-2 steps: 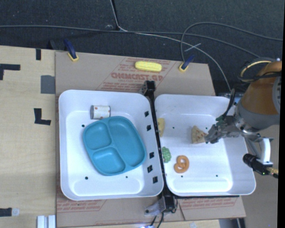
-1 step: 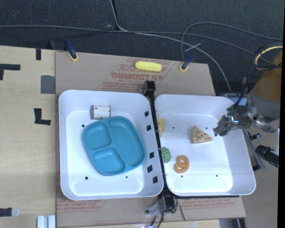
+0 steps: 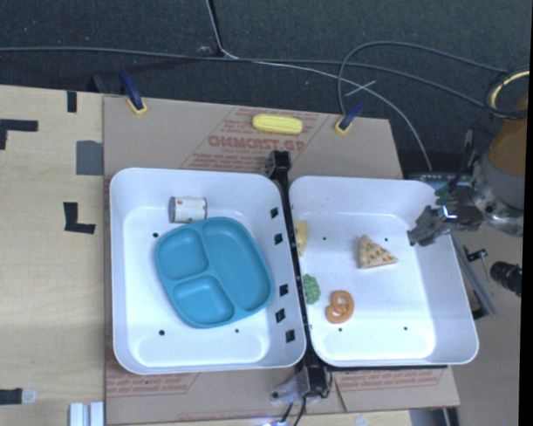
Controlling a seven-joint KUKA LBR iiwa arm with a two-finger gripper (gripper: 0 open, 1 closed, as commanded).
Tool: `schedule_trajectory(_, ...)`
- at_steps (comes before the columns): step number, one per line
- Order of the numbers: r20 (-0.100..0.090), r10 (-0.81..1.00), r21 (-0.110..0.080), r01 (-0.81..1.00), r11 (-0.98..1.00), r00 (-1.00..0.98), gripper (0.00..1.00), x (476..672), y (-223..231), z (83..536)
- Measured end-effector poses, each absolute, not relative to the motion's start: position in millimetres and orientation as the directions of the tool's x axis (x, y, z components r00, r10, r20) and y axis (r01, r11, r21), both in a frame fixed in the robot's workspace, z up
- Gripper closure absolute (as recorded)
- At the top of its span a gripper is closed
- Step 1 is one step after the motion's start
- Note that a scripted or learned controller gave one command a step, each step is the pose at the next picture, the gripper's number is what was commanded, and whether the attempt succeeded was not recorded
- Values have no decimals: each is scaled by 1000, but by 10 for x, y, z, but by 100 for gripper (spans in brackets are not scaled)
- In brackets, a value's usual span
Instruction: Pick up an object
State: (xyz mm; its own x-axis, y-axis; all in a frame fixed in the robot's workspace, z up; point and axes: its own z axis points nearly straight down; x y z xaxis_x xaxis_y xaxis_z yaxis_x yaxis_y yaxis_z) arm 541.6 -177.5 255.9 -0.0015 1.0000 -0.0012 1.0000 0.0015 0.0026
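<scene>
The right bin (image 3: 419, 340) holds a pizza-slice toy (image 3: 374, 253) near its middle, a pretzel (image 3: 339, 306) toward the front, a green broccoli piece (image 3: 311, 289) by the left wall and a pale yellow piece (image 3: 300, 236) against the divider. The left bin (image 3: 131, 334) holds a blue divided plate (image 3: 214, 271) and a small white cylinder (image 3: 187, 208) at its back. My gripper (image 3: 426, 229) hangs over the right bin's right rim, to the right of the pizza slice and apart from it, with nothing seen between its fingers.
A yellow corn cob (image 3: 277, 124) lies on the cardboard behind the bins. Blue-and-yellow clamps (image 3: 133, 96) (image 3: 348, 120) pin the cardboard's back corners. Cables cross the dark surface behind. The arm's body (image 3: 504, 172) stands right of the right bin.
</scene>
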Motion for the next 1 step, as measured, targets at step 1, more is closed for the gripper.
schedule_trajectory(1, 1, 1000, -3, 1000, 5, -5, 100, 5247, -1246, 2478)
